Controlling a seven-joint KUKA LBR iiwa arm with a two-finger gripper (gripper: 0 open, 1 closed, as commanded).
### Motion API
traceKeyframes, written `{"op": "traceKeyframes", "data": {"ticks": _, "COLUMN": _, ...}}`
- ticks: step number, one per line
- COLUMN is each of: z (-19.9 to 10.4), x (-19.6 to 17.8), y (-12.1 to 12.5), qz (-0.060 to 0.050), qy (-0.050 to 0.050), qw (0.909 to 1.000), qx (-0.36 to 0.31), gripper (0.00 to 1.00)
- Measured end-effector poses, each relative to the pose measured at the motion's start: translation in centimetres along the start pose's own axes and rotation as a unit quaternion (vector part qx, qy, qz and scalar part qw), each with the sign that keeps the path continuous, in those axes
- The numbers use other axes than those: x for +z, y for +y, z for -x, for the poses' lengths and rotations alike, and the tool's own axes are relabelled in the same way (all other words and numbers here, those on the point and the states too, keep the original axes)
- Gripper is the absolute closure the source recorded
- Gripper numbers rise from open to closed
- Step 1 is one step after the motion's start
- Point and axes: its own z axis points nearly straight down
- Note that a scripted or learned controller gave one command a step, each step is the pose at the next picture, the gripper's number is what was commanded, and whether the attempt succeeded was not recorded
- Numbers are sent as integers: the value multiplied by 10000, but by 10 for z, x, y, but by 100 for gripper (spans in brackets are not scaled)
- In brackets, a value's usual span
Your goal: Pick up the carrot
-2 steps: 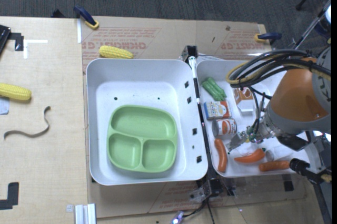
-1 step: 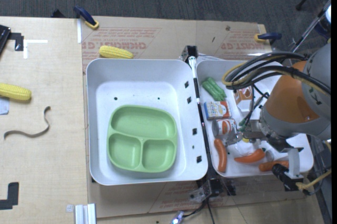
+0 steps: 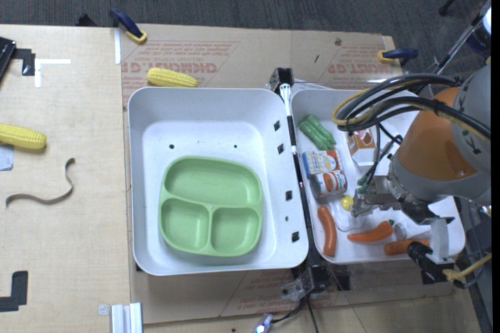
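Observation:
The carrot (image 3: 371,233), a slim orange piece, lies near the front of the right bin (image 3: 367,101), pointing left to right. My gripper (image 3: 362,203) hangs just above and behind the carrot's left end, below the orange band of the arm (image 3: 437,155). Nothing is visibly held in it. The arm's body hides the right part of the bin.
The right bin also holds a green vegetable (image 3: 318,130), two small cans (image 3: 326,171), a small yellow item (image 3: 346,202), a red-orange sausage (image 3: 326,230) and another orange piece (image 3: 397,248). A green divided plate (image 3: 211,206) sits in the left bin (image 3: 148,167). Corn cobs (image 3: 172,77) lie outside.

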Motion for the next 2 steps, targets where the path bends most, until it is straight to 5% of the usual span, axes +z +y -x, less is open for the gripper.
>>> {"op": "traceKeyframes", "data": {"ticks": 1, "z": -3, "x": -93, "y": 0, "qz": -19, "qy": 8, "qw": 9949, "qx": 1007, "gripper": 100}}
{"op": "traceKeyframes", "data": {"ticks": 2, "z": -3, "x": -93, "y": -1, "qz": -22, "qy": 7, "qw": 9949, "qx": 1008, "gripper": 0}}
